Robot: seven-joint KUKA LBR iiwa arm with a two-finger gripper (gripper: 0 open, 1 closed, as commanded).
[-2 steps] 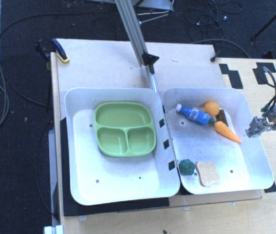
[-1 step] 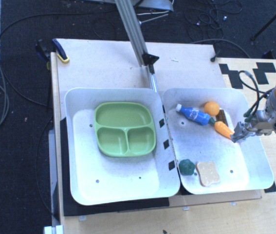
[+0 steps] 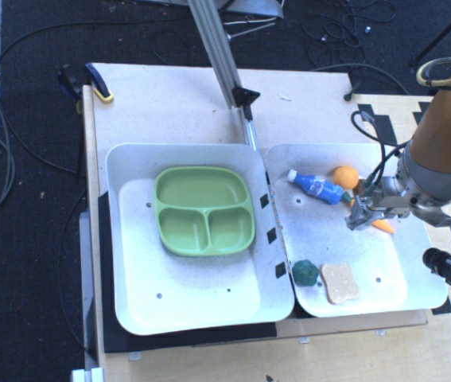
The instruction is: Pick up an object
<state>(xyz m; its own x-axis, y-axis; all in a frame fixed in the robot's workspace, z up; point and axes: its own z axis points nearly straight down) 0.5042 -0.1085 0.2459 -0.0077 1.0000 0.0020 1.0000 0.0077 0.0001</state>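
Blue bottle [image 3: 319, 187] (beside orange ball [image 3: 345, 176]), green tray [image 3: 205, 210]

Two white bins [image 3: 130, 293]; one green tray [image 3: 205, 211]; one blue bottle [image 3: 318, 187]; one orange ball [image 3: 345, 177]; one green ball [image 3: 305, 272]; one tan sponge [image 3: 340, 282].

The arm [image 3: 436, 161] comes in at three o'clock — a fat grey cylinder under a broad orange band [image 3: 445, 130]. Black cables [image 3: 376, 146] loop off its wrist toward ten o'clock, and the gripper [image 3: 366, 210] is a small cluster of bare grey metal.
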